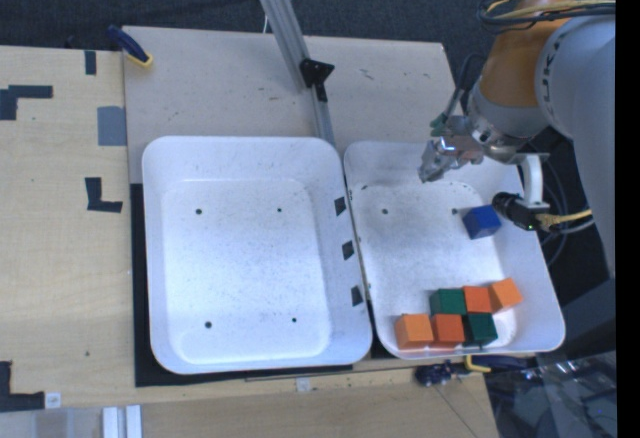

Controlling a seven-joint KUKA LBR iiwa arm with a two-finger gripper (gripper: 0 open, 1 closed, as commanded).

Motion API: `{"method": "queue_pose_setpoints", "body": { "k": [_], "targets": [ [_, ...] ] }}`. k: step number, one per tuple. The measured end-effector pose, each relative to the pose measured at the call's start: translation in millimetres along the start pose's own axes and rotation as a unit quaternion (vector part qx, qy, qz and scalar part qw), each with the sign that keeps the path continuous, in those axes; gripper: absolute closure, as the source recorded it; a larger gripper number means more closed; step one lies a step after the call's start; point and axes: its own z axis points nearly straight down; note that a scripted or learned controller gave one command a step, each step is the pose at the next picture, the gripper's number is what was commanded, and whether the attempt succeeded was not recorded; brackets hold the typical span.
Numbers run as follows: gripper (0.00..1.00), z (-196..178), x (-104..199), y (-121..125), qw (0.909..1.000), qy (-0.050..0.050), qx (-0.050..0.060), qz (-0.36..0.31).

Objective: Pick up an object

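In the right bin (pixel 400 246) lie a blue block (pixel 481 222) near its right wall and a cluster of orange blocks (pixel 414 329) and green blocks (pixel 449 302) along its front edge. My gripper (pixel 436 169) hangs over the bin's back edge, up and to the left of the blue block, apart from it. Nothing shows between its fingers.
The left bin (pixel 245 251) sits beside the right one. A slanted metal pole (pixel 285 21) with a black clamp (pixel 316 73) crosses the bench behind the bins. A blue and yellow tool (pixel 130 46) lies at the bench's back left.
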Motion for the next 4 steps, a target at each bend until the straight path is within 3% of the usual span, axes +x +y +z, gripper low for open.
{"method": "queue_pose_setpoints", "body": {
  "k": [1,2,4],
  "targets": [
    [1.00,-62,0,9,1.0000,0.000,-0.001,-0.001],
    [1.00,-92,1,9,1.0000,0.000,0.001,0.000],
    [1.00,-93,86,-17,1.0000,0.001,0.003,-0.002]
  ]
}}
